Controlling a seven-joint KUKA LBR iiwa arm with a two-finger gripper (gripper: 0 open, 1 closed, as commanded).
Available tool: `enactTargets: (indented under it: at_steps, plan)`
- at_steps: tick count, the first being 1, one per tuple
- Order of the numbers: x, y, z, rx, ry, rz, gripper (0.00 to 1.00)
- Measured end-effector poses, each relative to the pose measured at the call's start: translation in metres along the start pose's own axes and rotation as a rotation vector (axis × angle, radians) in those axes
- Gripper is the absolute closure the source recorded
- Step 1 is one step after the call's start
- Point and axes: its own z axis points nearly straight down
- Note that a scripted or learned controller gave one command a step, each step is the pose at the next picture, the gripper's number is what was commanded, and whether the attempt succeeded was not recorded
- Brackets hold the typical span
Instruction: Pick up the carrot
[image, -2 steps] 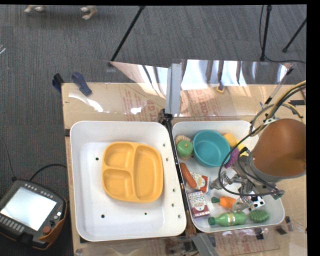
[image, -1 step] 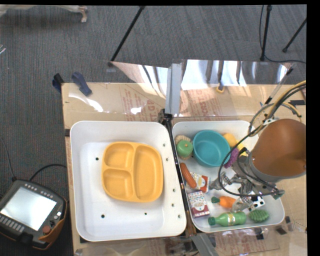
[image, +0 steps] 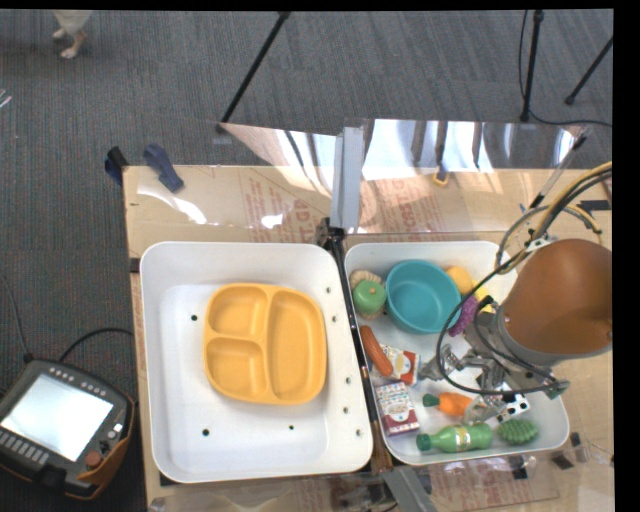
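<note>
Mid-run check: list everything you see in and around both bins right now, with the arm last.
divided plate: 1, yellow, middle of left bin
bowl: 1, teal, back of right bin
apple: 1, green, left of bowl
hot dog: 1, red-orange, right bin's left side
carton: 1, red and white, front left of right bin
carrot: 1, orange, beside the gripper
bottle: 1, green, front of right bin
bumpy item: 1, green, right of bottle
pendant: 1, dark with screen, floor at left
gripper: 1, metal, low over right bin, fingers unclear
</note>
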Motion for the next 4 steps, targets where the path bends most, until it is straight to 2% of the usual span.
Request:
enactTargets:
  at_steps: [1, 3, 4]
  plan:
    - [0.004, -0.007, 0.000, -0.002, 0.003, 0.148, 0.00]
    - [-0.002, 0.006, -0.001, 0.006, 0.000, 0.033, 0.00]
    - [0.001, -0.005, 0.001, -0.005, 0.005, 0.008, 0.00]
